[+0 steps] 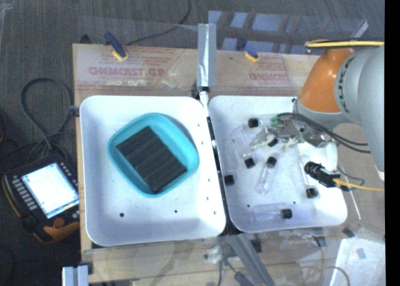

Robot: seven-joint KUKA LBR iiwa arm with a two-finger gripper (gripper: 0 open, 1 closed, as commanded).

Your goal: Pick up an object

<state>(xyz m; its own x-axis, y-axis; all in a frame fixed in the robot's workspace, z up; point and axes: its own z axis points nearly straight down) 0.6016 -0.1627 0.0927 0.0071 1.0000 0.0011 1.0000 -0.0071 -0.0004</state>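
Several small clear vials with black caps lie scattered in the right bin [325, 213]. One vial [265, 177] lies near the bin's middle, another [270, 214] along the front wall, and a loose black cap [229, 179] sits by the left wall. My gripper [279, 131] is low over the bin's back part, among a cluster of vials with a small green piece [273, 119] beside it. The grey arm with its orange band [322, 88] comes in from the right. Nothing can be seen held.
The left bin [100, 216] holds a blue dish [125, 138] with a dark ridged block [152, 158] in it. A black cable plug [314, 171] with a yellow lead hangs over the right bin's right side. A tablet [45, 191] lies left of the bench.
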